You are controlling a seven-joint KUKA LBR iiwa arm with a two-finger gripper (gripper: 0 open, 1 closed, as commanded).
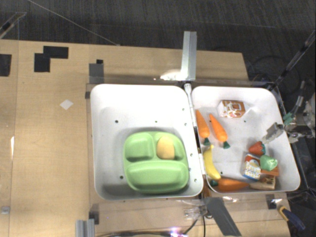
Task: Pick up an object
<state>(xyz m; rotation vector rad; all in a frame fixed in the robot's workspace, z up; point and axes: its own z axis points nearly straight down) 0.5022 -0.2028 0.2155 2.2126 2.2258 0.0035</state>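
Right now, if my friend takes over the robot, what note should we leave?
Gripper: at the right bin's right edge, above the floor; I can't tell if it's open or shut, and nothing shows in it.
Right bin: two carrots, a banana, an orange vegetable, a snack packet, a strawberry, a small carton, a green piece.
Left bin: a green divided plate holding a yellow fruit.
Done: nothing picked up.
Left: grasp one object; the strawberry looks nearest.
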